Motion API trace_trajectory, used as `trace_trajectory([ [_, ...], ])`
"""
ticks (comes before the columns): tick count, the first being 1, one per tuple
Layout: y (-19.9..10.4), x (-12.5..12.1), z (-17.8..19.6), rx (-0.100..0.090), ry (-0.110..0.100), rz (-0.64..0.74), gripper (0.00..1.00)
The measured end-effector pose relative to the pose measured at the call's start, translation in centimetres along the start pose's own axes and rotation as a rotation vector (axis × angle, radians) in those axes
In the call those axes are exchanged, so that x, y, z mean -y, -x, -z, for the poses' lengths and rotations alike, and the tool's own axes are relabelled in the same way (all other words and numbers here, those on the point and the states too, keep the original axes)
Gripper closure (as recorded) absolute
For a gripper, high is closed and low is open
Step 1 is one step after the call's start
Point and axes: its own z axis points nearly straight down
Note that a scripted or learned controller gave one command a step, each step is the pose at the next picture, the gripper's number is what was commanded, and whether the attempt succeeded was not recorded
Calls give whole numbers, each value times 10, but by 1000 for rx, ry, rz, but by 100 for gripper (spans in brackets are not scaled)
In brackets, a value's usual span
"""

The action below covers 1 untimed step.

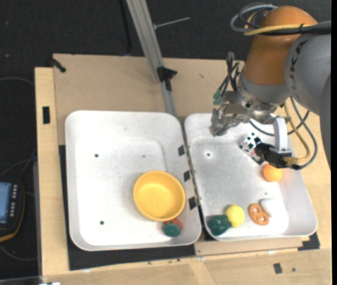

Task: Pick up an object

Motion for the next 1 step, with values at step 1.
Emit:
trace_trajectory([
  [1, -45, 0, -7, 0, -1, -1, 100],
])
